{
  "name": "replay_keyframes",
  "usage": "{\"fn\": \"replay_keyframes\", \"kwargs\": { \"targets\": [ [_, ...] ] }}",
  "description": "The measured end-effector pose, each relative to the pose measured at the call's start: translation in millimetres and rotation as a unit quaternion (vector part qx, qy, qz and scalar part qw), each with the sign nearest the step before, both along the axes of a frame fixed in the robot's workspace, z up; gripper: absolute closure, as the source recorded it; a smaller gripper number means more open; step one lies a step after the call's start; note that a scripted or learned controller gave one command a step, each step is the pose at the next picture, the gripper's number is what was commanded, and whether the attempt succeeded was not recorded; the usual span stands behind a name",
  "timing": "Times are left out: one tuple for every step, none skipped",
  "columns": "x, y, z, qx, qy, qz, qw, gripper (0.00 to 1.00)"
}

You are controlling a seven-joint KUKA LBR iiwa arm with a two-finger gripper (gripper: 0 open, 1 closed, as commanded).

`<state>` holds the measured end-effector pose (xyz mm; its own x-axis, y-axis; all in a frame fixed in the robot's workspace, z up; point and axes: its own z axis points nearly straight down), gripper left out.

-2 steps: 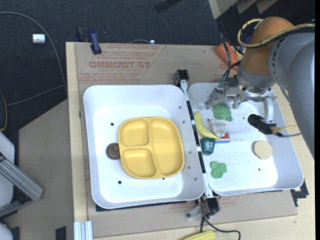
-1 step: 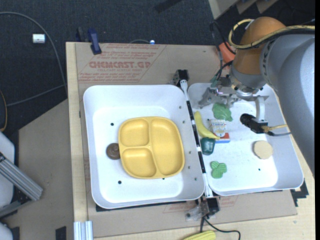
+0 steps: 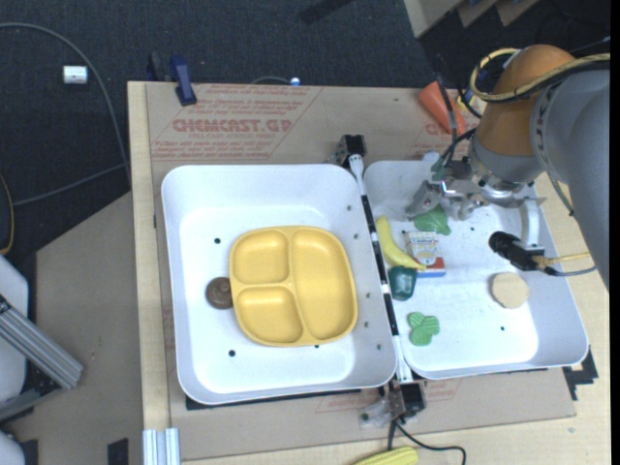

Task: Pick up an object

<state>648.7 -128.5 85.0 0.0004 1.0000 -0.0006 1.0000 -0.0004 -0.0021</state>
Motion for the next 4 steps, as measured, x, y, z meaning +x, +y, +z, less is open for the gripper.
{"fn": "replay_keyframes", "kwargs": {
  "targets": [
    [1,1,10,0.0000,-0.001,0.000,1.0000,1.00],
    [1,1,10,0.0001,-0.001,0.000,1.0000,0.00],
    [8,37,0,0.0008,-0.001,0.001,1.0000,0.00],
    [18,5,0,-0.0006,-0.002,0.000,1.0000,0.00]
  ]
}}
